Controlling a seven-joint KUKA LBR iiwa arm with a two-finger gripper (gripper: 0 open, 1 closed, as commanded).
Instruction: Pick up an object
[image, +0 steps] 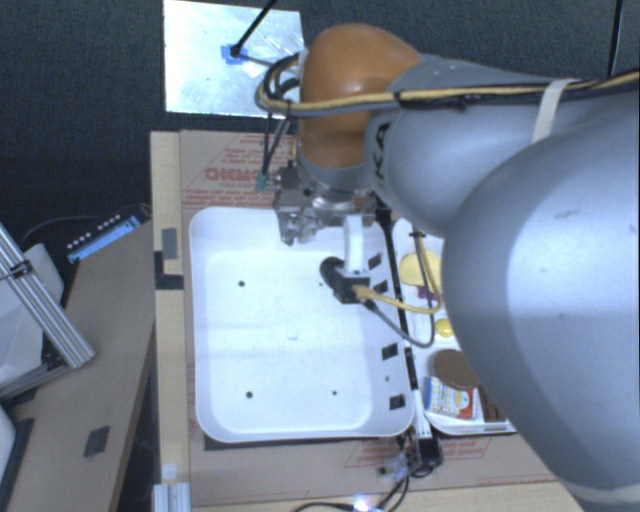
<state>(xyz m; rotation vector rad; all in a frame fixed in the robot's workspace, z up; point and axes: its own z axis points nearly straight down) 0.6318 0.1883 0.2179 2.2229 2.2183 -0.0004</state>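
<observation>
Nearest on the table (110, 340), in the front corner of the right-hand bin (478, 427), stands a can (455, 383) with a brown lid and a red-and-white label, and just behind it in the same bin a yellow object (415, 268) lies partly hidden under the grey arm (520, 250). Beside these, the left-hand bin (225, 410) shows a white floor with a few small dark dots. At that bin's far rim, well apart from the can, the claw (293, 232) hangs below the orange band; whether it is wide or narrow I cannot tell, and nothing is seen in it.
</observation>
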